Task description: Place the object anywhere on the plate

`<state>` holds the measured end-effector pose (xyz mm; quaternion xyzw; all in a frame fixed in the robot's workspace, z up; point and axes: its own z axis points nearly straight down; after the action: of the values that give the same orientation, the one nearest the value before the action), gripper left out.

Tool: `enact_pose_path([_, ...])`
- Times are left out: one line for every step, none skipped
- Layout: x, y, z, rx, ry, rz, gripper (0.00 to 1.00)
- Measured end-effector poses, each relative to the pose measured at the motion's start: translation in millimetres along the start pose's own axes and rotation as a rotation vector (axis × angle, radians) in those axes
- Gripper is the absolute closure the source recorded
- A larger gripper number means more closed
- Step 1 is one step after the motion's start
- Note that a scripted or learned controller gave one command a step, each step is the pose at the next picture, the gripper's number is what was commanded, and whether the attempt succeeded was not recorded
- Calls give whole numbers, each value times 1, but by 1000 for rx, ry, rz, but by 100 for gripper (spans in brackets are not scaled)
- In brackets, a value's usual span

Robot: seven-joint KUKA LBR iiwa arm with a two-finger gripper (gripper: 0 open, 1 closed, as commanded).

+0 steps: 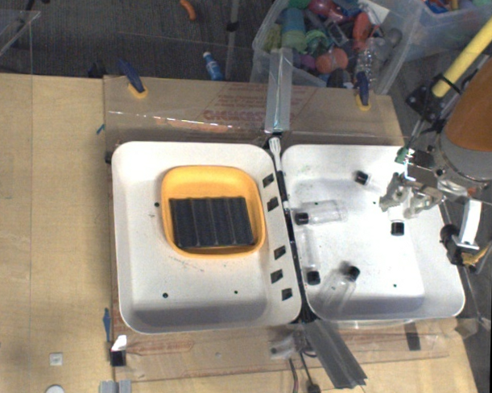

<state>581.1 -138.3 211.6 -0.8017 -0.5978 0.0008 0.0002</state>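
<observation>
A light brown wooden table (43, 225) holds two shallow white bins side by side. The left white bin (138, 293) has a rounded yellow plate (172, 181) in it, and a dark ribbed flat block (212, 222) lies on the plate. The right white bin (404, 294) holds small clear plastic tubes with black caps (316, 213). The grey metal end effector (407, 197) hangs over the right bin, near its right side. It is too blurry to tell how it is set.

The bench (43, 225) bears two white bins (140, 228) side by side.
</observation>
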Motion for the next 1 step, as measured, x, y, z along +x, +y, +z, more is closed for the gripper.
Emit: enact_pose_path([7, 44, -5, -3, 0, -151, 100])
